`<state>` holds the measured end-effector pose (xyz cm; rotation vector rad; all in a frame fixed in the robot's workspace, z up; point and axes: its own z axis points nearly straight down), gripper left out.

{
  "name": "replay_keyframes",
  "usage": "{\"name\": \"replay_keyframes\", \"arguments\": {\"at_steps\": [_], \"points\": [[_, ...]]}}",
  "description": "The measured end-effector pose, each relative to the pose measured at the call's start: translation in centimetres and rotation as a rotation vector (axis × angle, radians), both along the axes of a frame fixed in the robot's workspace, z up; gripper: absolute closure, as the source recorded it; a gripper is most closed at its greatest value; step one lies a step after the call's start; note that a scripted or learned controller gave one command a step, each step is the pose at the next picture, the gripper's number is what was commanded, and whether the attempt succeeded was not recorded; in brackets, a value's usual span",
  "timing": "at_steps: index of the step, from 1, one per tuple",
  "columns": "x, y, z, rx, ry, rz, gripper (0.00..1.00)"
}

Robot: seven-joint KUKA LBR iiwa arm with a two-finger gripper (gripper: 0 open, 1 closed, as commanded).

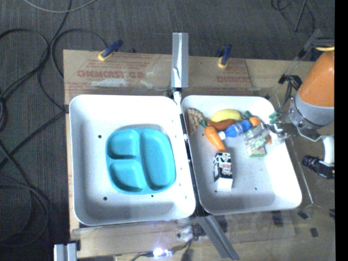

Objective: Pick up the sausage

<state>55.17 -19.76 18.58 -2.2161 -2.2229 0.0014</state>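
The bench carries two white bins: the left bin holds a blue divided tray, and the right bin holds a heap of small items along its far side. The arm reaches in from the right, its end effector low at the bin's right edge beside a clear wrapper; how far it is open cannot be told here, and nothing is visibly held. A milk carton lies apart, nearer the middle. In the heap sit a banana, a blue bottle and a carrot. The sausage appears to be the reddish-brown piece wedged between banana and bottle. A descent there risks catching a neighbour instead, since all three touch.
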Motion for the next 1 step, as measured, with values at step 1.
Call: {"name": "replay_keyframes", "arguments": {"at_steps": [1], "points": [[2.13, 0.91, 7.05, -0.003, -0.002, 0.173, 0.0]]}}
